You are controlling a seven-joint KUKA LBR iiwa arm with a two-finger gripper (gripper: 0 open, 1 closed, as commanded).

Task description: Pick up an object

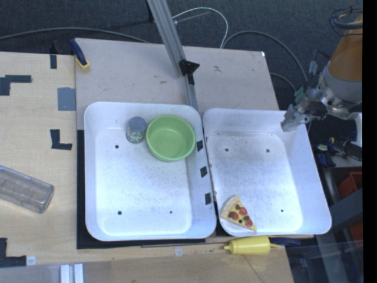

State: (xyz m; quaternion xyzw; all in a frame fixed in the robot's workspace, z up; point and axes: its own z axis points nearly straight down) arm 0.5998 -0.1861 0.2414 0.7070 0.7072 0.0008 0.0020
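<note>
Right now we hang our gripper [291,121] over the far right corner of the right bin [306,175], and from this angle we cannot tell how it is set. Nothing sits beneath it there. Our candidates lie elsewhere: a pizza slice toy [238,213] rests at the near left corner of the right bin, a green bowl [171,137] sits at the back of the left bin [100,205], and a small can [136,130] stands just beside the bowl's left.
</note>
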